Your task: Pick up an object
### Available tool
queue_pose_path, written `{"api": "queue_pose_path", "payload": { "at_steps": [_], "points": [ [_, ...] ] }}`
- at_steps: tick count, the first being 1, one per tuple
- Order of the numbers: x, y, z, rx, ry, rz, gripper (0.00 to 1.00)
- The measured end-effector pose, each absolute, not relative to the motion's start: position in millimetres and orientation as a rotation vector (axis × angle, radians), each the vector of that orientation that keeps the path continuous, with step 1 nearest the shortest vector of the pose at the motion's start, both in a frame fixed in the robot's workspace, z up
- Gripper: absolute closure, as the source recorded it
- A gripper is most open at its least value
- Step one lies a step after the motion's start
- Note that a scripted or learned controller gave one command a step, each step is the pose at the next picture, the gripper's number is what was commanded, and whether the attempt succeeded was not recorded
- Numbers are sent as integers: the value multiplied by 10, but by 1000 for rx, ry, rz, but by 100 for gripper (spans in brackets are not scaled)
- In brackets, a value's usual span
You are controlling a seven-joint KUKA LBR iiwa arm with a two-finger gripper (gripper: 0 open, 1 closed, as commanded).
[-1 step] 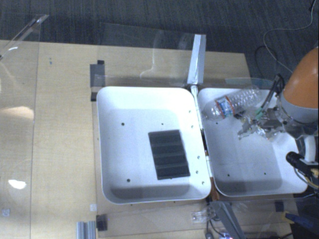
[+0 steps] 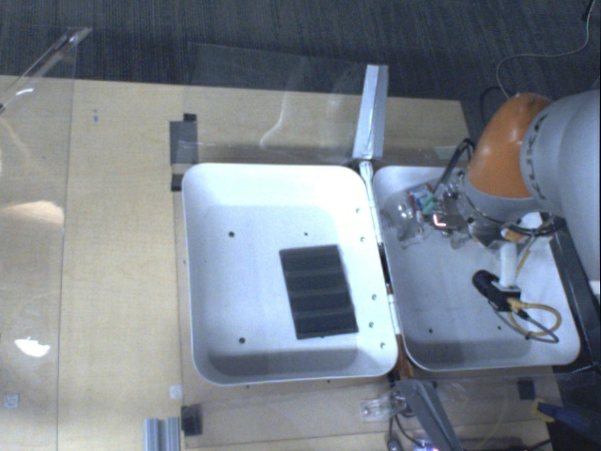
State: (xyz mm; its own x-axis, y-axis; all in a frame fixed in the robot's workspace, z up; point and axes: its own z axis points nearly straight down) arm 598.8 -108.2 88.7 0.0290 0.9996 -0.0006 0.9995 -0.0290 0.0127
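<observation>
A flat black ribbed rectangle [image 2: 319, 291] lies in the left white bin [image 2: 216, 252] — near its middle. The gripper [image 2: 420, 212] hangs over the right white bin [image 2: 441, 336], by the far left corner — wide or pinched together, I cannot tell.

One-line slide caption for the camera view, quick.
Robot claw over right bin; black ribbed slab lies flat in left bin.

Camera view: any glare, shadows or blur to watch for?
Camera view: bright glare patches on the clear panel at left. A soft shadow lies along the left bin near wall. The black ribbed slab reads sharp. The end effector above the right bin is soft and cluttered, so detail is hard to read.
</observation>
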Motion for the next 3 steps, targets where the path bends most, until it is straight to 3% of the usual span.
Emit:
{"api": "queue_pose_path", "payload": {
  "at_steps": [1, 3],
  "points": [
    [6443, -975, 1071, 1985, 2473, -54, 0],
    [6512, -1829, 949, 1763, 2679, -39, 0]
  ]
}}
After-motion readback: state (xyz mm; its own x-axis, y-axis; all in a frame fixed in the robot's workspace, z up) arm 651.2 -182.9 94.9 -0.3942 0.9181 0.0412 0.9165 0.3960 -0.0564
